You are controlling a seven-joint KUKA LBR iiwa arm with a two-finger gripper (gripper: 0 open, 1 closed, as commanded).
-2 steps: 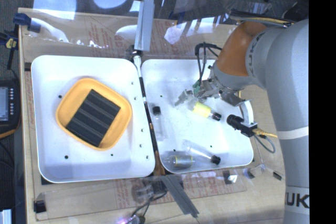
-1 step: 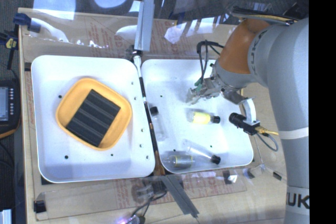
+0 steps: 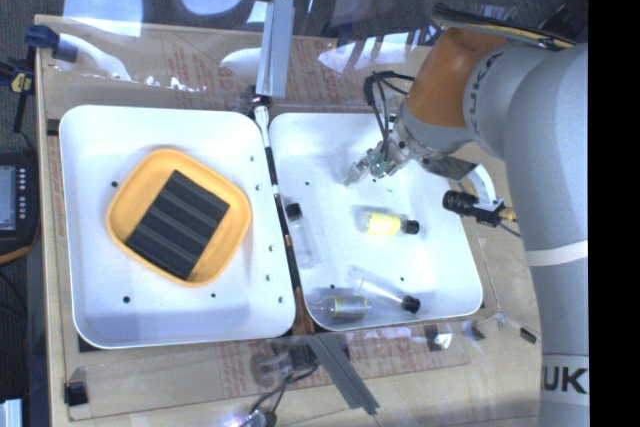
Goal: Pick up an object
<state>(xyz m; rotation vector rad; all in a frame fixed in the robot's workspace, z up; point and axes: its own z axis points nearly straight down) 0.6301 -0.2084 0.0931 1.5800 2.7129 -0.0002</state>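
White plastic bins sit side by side on the counter [image 3: 150, 95], and the picking candidates are split between them. The left bin [image 3: 80, 215] carries one orange dish [image 3: 135, 190] with a dark ribbed pad [image 3: 180, 223] lying on it, well apart from the arm. The right bin [image 3: 320, 140] holds the small things: a yellow tube [image 3: 385, 224] with a dark cap near the middle, a clear tube [image 3: 385, 293] with a dark cap toward the near wall, a metal-and-glass piece [image 3: 340, 305] just beside it at the near-left corner, and a small dark cap [image 3: 293, 211] close to the wall by the divider.

The arm [image 3: 520, 135] reaches in from the right, its orange band [image 3: 445, 80] over the far right corner of that bin, and the end effector [image 3: 378, 162] is low over bare bin floor in the far part, near the yellow tube but apart from it. Nothing shows between its tips, so no object counts as picked; whether it is spread or pressed together I cannot tell, since it is small and blurred against the white.

Its position suggests a descent aimed at the far half of the right bin; the yellow tube is the nearest candidate, and being round it may roll from a pinch.
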